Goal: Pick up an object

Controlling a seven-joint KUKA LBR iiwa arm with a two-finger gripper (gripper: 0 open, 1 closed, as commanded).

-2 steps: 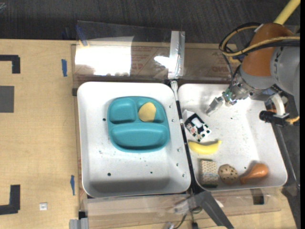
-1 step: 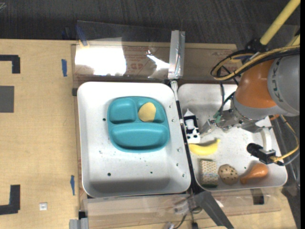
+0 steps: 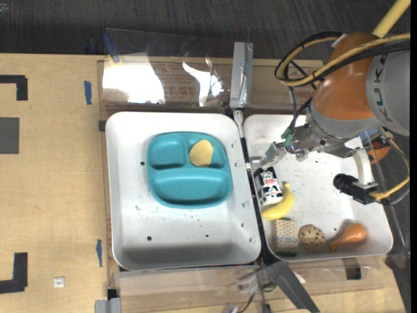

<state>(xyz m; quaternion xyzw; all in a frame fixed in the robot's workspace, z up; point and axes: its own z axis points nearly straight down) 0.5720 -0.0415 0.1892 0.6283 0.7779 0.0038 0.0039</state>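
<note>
Figure: Gripper lowered into the right bin, beside a banana.
The fingers' spread cannot be told. The banana lies just below the gripper, against the bin's left wall; a cookie and an orange-brown pear-shaped object lie right of the banana. A yellow item rests in the teal tray, left of the banana.
</note>
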